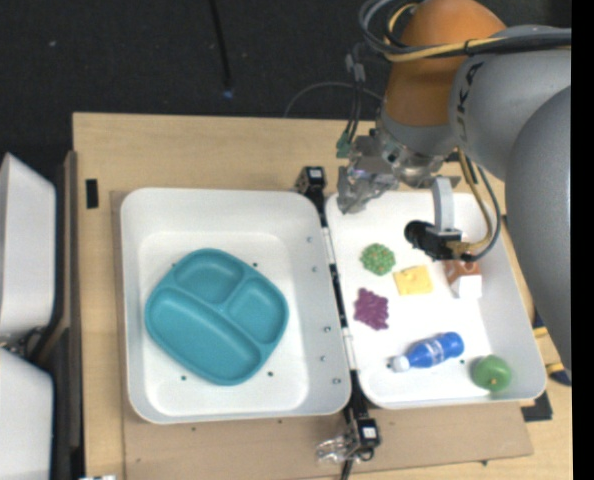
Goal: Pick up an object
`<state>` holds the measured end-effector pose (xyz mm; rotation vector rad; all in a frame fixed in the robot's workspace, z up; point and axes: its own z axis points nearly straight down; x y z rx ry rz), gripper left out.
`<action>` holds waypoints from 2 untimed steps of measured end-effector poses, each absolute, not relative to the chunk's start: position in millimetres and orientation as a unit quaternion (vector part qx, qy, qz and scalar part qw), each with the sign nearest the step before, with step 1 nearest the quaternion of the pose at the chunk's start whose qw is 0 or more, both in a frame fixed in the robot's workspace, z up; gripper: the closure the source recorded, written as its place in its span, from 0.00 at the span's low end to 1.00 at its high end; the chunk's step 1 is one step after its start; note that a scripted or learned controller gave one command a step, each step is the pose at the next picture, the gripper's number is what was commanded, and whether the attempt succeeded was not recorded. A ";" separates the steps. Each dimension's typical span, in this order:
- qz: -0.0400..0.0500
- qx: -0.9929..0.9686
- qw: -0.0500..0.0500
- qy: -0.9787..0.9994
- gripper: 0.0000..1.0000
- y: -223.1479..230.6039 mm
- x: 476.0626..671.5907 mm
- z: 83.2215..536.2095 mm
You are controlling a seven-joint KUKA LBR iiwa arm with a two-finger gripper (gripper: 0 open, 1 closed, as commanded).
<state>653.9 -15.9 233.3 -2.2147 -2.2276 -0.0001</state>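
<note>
- The bench (pixel 97 148) carries two white bins side by side; the seam (pixel 335 298) where their inner rims meet serves as landmark here.
- Left bin (pixel 137 268), left of the seam: a teal tray (pixel 215 314) with compartments lies in its middle, tilted a little. Bare white floor rings the tray, widest along the far rim and in the corner next to the seam.
- Right bin (pixel 507 348), right of the seam, holds the small things.
- A green tuft (pixel 378 259) lies near the seam, towards the far end.
- A purple cluster (pixel 371 309) lies just right of the seam, nearer than the tuft, apart from it.
- A yellow block (pixel 412 280) sits right of both, close to them but not touching.
- A bottle (pixel 427 352) with a blue label lies on its side near the near rim, cap pointing to the seam.
- A green apple (pixel 491 372) sits in the near corner farthest from the seam, close to the rim.
- A small red-and-white piece (pixel 464 280) lies right of the block.
- The pincer (pixel 355 193) hangs over the far end of the right bin, just right of the seam, near the far rim. Nothing shows between its fingers; whether they are spread I cannot tell.
- Open floor lies under the pincer down to the tuft.
</note>
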 end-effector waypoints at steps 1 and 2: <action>-0.001 -0.704 0.000 -0.710 1.00 32.2 638.1 243.9; 0.000 -0.705 0.001 -0.710 1.00 77.7 621.8 241.3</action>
